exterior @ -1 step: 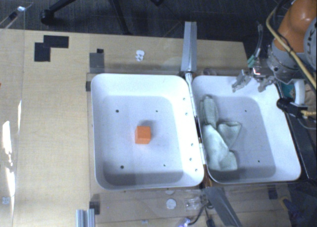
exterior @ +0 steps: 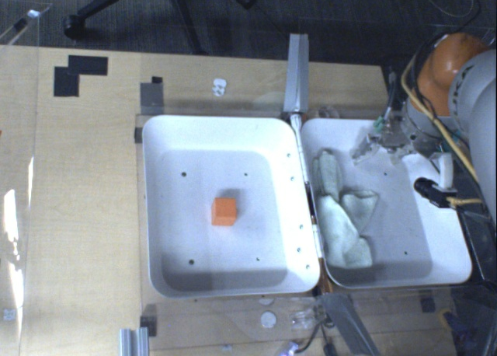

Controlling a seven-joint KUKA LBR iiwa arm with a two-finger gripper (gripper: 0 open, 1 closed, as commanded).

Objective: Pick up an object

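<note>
Tool [exterior: 371, 147] above crumpled grey-white cloth [exterior: 342, 207] in right white bin [exterior: 458, 257], finger state unclear; small orange cube [exterior: 224, 211] well left of cloth.

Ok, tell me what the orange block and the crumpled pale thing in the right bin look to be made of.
Orange block: seemingly foam or matte plastic; flat, even colour, crisp edges, no shine.
Crumpled pale thing: likely cloth; soft folds, rumpled outline, dull greyish-white surface.
</note>
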